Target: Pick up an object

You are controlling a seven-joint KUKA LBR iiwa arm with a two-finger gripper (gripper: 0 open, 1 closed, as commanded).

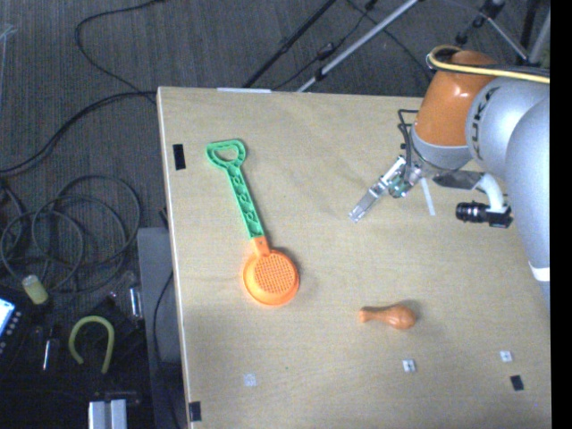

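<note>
Claw (368,206) hangs over tan bench surface (340,132), right of centre, pointing down-left; finger state cannot tell, nothing visibly pinched. Arm (500,141) enters from right, orange band above wrist. Orange drumstick-shaped toy (391,315) lies below claw, well apart. Green-handled strainer with orange head (253,231) lies to left, well apart.
</note>
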